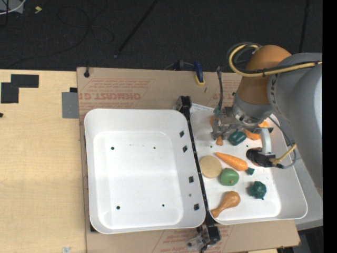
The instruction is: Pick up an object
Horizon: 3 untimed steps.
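Two bins (137, 173) (287, 204), two dark-green pieces (237, 137) (257, 190), one carrot (231, 161), apple (228, 177), disc (210, 166) and gourd (227, 201)

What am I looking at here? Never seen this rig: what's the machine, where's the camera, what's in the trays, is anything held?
The machine is one robot arm, grey with an orange band, reaching in from the right. Its end effector, the grasping part, sits low at the far end of the right bin. The single camera is fixed above the bench and looks down at a slant. Beside the right bin is the left bin; both are shallow and white. The right bin holds toy food: a carrot, a tan disc, a green apple, an orange gourd, a dark green piece and a teal piece near the end effector. I can see nothing in its grasp.
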Tool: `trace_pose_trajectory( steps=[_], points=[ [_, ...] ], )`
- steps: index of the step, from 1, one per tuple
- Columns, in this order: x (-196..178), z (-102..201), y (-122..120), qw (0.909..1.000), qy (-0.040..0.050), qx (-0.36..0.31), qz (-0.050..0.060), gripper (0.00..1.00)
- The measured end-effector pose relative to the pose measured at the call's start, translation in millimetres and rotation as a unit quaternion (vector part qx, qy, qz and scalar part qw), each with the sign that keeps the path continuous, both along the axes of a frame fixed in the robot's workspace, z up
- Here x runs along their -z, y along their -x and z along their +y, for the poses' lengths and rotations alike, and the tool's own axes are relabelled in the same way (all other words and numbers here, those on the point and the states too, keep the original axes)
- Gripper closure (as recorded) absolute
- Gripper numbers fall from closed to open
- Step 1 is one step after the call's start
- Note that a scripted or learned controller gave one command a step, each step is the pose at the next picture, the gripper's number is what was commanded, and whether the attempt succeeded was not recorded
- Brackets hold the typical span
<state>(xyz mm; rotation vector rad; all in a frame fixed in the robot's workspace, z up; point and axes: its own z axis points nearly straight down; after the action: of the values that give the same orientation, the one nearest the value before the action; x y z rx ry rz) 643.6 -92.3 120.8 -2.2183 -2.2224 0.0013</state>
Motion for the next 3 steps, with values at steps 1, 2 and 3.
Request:
trace_pose_trajectory(
  steps=[1,2,3],
  points=[
    [-70.8,70.9,59.9,1.0,-0.0019,-0.002,0.0,1.0],
    [-66.4,110.6,-2.4,1.0,-0.0005,-0.001,-0.002,1.0],
    [-125.9,146.7,19.5,1.0,-0.0002,0.0,0.0,1.0]
  ],
)
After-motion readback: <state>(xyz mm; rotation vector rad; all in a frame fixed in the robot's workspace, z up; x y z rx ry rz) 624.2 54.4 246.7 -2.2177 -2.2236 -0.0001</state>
